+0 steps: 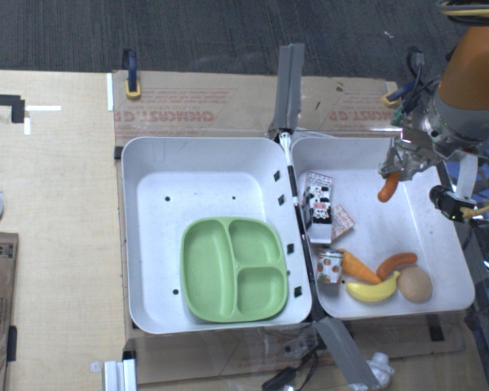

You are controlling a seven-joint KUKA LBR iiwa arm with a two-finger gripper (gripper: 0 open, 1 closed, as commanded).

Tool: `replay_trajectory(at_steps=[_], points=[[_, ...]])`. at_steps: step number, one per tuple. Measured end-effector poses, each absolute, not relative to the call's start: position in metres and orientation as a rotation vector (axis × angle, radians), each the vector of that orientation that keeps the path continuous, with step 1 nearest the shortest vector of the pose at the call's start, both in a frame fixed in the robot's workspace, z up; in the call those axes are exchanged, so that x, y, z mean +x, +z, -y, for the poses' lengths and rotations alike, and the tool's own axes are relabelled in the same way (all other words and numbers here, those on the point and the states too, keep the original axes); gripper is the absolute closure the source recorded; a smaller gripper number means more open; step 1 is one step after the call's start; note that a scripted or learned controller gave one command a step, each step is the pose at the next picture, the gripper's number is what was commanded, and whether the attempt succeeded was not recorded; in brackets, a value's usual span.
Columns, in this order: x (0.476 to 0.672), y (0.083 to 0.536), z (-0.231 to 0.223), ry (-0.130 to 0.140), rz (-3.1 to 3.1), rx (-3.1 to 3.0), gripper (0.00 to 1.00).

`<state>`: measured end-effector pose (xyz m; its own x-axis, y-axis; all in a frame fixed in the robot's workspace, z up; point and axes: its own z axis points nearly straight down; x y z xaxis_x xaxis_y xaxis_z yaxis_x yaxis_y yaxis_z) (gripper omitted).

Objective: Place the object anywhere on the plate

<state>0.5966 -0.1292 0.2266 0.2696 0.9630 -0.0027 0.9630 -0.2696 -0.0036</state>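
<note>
Left bin point(147, 218) holds green three-part plate point(234, 269), lying flat toward the front. Right bin point(440, 292): milk carton point(316, 206) by the divider, small cup point(329, 265), carrot point(360, 265), banana point(373, 290), sausage point(396, 262), tan egg-like ball point(415, 284) clustered at front. Jaws point(397, 168) over right bin's back area, clenched on an orange sausage-shaped object point(388, 188) hanging down, lifted clear of bin floor, well apart from plate.
</note>
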Motion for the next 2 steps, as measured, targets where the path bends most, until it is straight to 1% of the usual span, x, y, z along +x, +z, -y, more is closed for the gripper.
replay_trajectory(at_steps=[1,2], points=[[0.588,0.239,0.023,0.007,1.755,-2.603,1.0],[0.547,0.2,-0.041,0.006,2.371,-2.057,1.0]])
